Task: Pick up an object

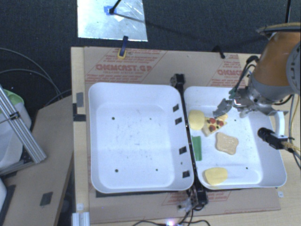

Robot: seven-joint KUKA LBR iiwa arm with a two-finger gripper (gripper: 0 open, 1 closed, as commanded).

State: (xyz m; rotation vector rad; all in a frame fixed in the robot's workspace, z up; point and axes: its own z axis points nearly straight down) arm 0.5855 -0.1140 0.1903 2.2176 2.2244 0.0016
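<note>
The right bin (249, 173) holds several toy foods: a round yellow piece (196, 119), a pizza slice with red dots (214, 125), a tan toast slice (227, 143), a yellow piece (216, 175) near the front, and a green strip (197, 147) along the left wall. My gripper (223, 108) hangs over the right bin's upper middle, just above and right of the pizza slice. Nothing shows between its fingers.
The left bin (136, 138) lies beside the right one, joined by a black clamp strip (184, 135). Both rest on a cardboard sheet (141, 65). A metal plate (112, 12) lies beyond the bench. The arm's body (277, 69) overhangs the right bin's far right corner.
</note>
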